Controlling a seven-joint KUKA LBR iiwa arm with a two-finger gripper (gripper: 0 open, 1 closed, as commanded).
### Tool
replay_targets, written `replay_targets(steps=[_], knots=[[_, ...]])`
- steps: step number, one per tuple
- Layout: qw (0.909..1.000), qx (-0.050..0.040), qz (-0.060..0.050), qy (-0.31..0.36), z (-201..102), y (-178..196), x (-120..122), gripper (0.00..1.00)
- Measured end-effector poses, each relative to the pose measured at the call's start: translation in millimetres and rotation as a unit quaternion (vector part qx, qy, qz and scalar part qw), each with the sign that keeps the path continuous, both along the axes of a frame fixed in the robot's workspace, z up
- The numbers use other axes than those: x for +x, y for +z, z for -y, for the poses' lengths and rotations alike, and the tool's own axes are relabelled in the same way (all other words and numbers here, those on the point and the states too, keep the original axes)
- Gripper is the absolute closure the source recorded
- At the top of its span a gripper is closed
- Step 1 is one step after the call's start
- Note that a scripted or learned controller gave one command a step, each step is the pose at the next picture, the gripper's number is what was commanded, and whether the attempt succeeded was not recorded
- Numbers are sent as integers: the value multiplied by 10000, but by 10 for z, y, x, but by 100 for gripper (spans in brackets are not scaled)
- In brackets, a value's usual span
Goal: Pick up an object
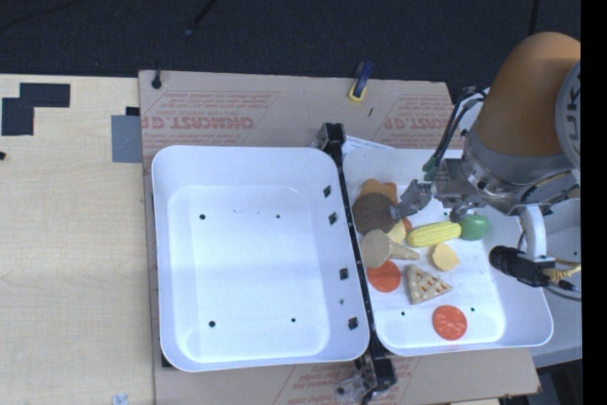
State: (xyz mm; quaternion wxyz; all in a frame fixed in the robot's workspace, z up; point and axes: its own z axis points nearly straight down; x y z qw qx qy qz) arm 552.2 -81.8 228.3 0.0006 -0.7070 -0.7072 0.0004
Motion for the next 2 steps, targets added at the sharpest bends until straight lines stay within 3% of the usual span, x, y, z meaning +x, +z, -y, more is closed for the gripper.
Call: replay_targets(steps=[1, 2], knots=[[10000, 5, -35, -48, 738, -1462, -697, 0], [10000, -6, 14, -2, 890, -1407, -200, 0]])
